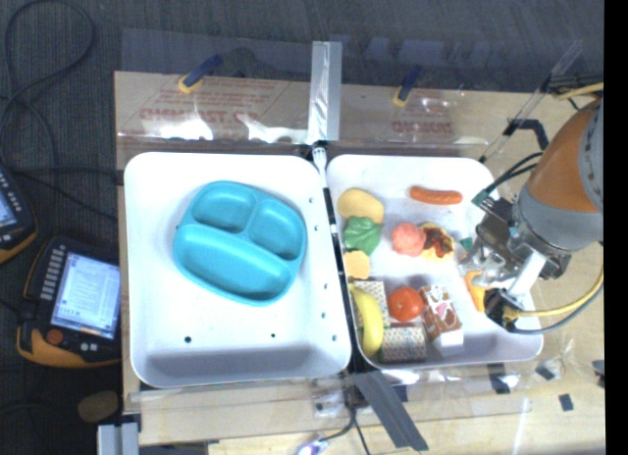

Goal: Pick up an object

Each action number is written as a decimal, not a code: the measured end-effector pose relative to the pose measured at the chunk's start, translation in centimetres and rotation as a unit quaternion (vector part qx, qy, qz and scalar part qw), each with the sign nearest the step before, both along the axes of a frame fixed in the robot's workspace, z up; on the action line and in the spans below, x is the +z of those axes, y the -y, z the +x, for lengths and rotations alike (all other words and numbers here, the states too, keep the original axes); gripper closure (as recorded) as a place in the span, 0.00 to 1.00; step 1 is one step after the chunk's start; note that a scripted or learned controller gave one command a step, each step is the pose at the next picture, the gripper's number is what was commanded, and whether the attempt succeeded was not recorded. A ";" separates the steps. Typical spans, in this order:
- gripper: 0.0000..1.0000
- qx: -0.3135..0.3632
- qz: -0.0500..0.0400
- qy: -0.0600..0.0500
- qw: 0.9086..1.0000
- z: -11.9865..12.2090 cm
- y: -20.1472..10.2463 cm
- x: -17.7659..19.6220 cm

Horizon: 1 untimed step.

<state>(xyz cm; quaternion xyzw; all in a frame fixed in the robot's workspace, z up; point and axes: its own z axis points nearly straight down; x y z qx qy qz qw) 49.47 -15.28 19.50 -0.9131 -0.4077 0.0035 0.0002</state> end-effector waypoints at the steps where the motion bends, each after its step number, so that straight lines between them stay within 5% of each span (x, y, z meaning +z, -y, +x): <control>1: 1.00 0.001 -0.001 -0.003 1.000 0.0 0.0 0.8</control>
